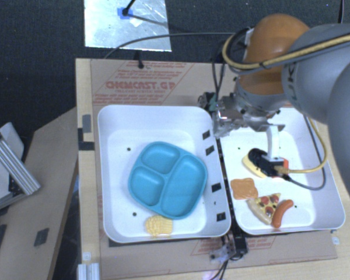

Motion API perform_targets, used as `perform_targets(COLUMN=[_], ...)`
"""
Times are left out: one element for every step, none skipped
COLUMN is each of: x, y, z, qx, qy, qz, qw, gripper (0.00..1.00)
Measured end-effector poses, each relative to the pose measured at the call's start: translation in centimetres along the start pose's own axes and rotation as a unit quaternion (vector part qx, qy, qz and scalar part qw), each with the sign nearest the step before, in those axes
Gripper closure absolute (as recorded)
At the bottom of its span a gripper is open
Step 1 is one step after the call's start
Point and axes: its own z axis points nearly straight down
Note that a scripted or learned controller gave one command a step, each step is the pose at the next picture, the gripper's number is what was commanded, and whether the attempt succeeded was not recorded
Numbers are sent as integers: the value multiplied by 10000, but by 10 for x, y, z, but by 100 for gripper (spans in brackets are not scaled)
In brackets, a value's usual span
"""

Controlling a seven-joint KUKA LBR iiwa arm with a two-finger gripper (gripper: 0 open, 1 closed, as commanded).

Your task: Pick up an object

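1. Arm position. I see the grey arm with the orange band reaching in from the right and hanging over the upper part of the right shallow white bin. The claw sits at the upper left corner of that bin, close to the divider between the two bins.

2. Claw state. I cannot tell from this view whether the claw is released or clenched. No item is visible in its grasp.

3. Right bin contents.
- A pale yellow flat food piece lies near the bin's middle, below the claw.
- An orange-brown toast slice lies just below it, near the divider.
- A toy pizza slice with red toppings lies towards the front edge.
- A reddish-orange toy sausage lies on the right edge of the pizza slice, touching it.

4. Left bin contents. In the left shallow white bin, a blue plastic plate with three compartments lies flat near the centre. A yellow toy corn cob lies just below the plate, at the front wall.

5. Support. Both bins rest side by side on a brown cardboard sheet with red print laid over the tabletop.
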Motion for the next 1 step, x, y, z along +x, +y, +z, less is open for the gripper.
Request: perform_targets(x=[42], y=[-20], z=[5], qx=[2], qy=[0], qz=[2], qw=[10000], gripper=[100])
